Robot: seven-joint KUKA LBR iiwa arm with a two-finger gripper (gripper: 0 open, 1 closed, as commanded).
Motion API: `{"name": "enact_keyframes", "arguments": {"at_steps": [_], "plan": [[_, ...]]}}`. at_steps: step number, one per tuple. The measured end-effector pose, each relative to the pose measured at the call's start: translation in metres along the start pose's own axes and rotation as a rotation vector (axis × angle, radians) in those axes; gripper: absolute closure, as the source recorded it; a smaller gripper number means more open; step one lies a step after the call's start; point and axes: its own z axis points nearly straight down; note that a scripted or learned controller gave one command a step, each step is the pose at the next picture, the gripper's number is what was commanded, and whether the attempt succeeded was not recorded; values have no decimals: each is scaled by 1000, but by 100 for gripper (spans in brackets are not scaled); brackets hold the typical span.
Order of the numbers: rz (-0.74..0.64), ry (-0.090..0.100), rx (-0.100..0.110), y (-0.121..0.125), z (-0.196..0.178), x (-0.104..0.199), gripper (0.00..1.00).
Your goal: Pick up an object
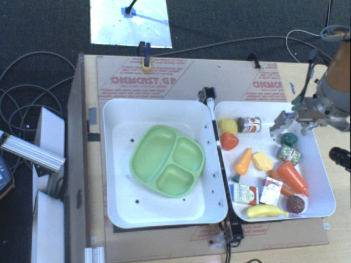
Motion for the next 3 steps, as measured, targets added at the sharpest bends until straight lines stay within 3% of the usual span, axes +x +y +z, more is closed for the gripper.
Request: {"name": "enact_keyframes", "arguments": {"at_steps": [1, 2, 3], "plan": [[3, -1, 3, 18, 103, -78, 0], [2, -1, -1, 5, 195, -85, 0], [3, 0, 1, -17, 195, -85, 0]]}}
